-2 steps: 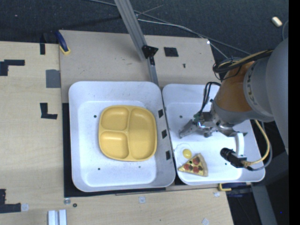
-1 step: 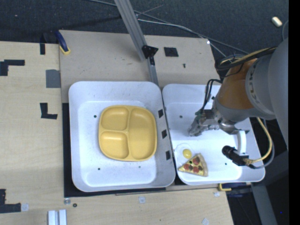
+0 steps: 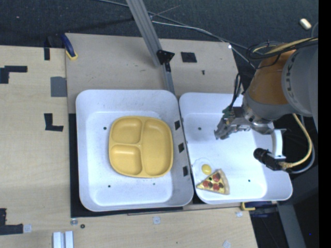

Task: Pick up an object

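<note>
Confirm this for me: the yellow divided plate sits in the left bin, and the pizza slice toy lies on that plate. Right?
Not quite. The yellow divided plate is in the left bin, but the pizza slice toy lies in the right bin, near its front edge, apart from the plate. The camera view shows this.

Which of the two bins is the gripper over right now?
The right bin, the one holding the pizza slice and the small yellow piece. The gripper is above it; the left bin holds the yellow divided plate.
</note>
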`<action>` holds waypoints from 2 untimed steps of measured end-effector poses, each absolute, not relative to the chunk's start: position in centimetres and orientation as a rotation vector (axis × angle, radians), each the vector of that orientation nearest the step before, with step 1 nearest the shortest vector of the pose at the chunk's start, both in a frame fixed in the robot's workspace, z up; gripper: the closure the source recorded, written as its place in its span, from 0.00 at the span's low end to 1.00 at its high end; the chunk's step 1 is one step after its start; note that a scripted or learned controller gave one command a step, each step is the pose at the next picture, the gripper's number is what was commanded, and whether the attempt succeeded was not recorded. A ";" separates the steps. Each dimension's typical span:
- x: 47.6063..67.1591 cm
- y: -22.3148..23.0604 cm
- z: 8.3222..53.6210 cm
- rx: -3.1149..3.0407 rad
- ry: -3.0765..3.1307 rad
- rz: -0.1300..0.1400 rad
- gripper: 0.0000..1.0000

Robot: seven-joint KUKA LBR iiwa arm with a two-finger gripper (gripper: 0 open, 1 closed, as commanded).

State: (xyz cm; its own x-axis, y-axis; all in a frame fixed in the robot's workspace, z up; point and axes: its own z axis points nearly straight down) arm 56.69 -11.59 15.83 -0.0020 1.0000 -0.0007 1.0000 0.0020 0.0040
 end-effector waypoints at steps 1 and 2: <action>56.7 -12.2 22.0 2.217 2.219 0.004 1.00; 56.8 -11.4 28.1 2.216 2.221 0.005 1.00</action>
